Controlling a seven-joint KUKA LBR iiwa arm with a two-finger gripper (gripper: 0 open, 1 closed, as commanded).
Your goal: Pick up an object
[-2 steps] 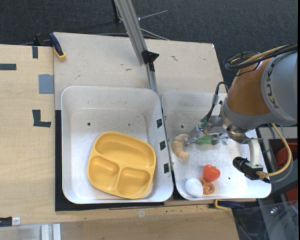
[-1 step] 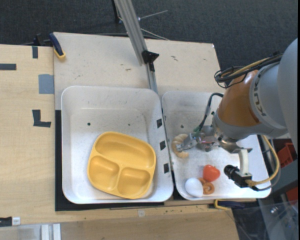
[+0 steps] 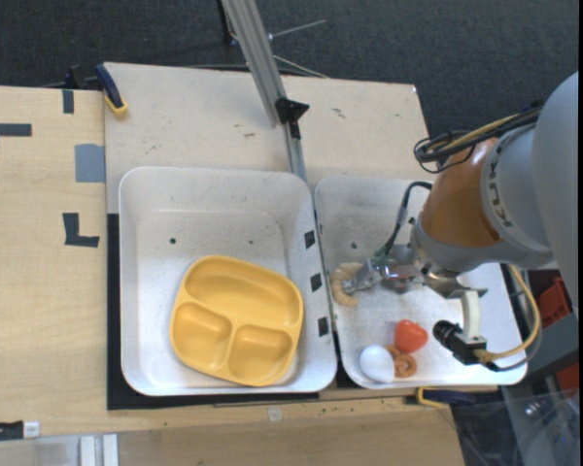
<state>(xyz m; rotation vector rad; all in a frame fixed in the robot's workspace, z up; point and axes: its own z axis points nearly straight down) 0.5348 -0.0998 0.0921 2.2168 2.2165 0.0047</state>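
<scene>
At nine o'clock of the scene the left bin [image 3: 136, 260] held a yellow divided tray [image 3: 237, 318], lying flat toward its six o'clock edge, well apart from me. The right bin [image 3: 369, 212] was where I worked. My gripper [image 3: 361, 278] hung low over that bin's nine o'clock side, just beside the wall between the bins, and touching or nearly touching a small tan piece [image 3: 344, 286] that lay there. From this slant I could not tell how my hand stood, wide or narrow, nor whether anything sat in it, so I claim no hold. At about five o'clock from my gripper lay a red-orange piece [image 3: 409, 336]; just beside that, nearer the six o'clock rim, a white ball [image 3: 375, 361], with a small orange curl [image 3: 403, 364] touching or nearly touching both.

I judged myself at the reach-and-close step, the lift not yet made. The next move called for settling squarely over the tan piece, keeping off the bin wall, closing on it and rising straight, since a thing so near a wall could easily slip aside
</scene>
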